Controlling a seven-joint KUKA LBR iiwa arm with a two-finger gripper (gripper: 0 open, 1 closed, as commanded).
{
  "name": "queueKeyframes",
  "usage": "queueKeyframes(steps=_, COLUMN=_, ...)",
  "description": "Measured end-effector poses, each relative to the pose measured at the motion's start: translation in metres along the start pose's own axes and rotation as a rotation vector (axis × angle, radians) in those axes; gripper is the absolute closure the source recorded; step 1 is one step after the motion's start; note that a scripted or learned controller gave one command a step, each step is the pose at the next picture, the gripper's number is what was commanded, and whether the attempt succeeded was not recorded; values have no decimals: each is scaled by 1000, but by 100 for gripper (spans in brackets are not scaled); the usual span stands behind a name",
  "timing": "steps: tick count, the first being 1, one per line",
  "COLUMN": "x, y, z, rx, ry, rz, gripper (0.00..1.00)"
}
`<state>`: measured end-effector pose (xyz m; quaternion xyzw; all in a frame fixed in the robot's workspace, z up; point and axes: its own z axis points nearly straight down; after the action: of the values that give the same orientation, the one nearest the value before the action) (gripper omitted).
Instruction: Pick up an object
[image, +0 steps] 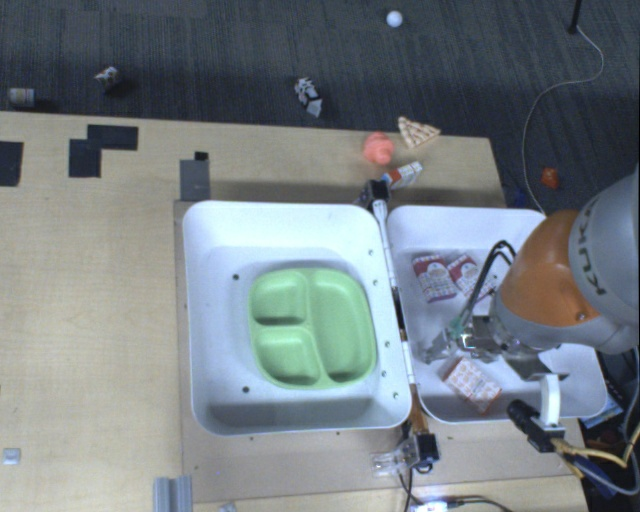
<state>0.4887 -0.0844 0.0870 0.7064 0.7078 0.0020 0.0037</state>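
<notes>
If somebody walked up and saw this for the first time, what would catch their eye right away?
Probably the bright green divided tray, lying alone in the left white bin. Next, the grey arm with its orange band reaching over the right bin, where red-and-white packets lie. A pink ball rests on the bench beyond the bins.

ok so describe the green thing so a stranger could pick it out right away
Find the left white bin of the two on the bench. The green divided tray lies flat in its middle. It is pale green with three compartments, unlike the red and white packets in the right bin.
</notes>
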Motion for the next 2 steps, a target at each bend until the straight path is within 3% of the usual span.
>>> queueKeyframes(steps=1, x=0, y=3, z=-11, rx=-7, ry=0, rz=-1, gripper=100)
queueKeyframes(steps=2, x=-103, y=75, z=-15, rx=4, ry=1, rz=-1, gripper=100)
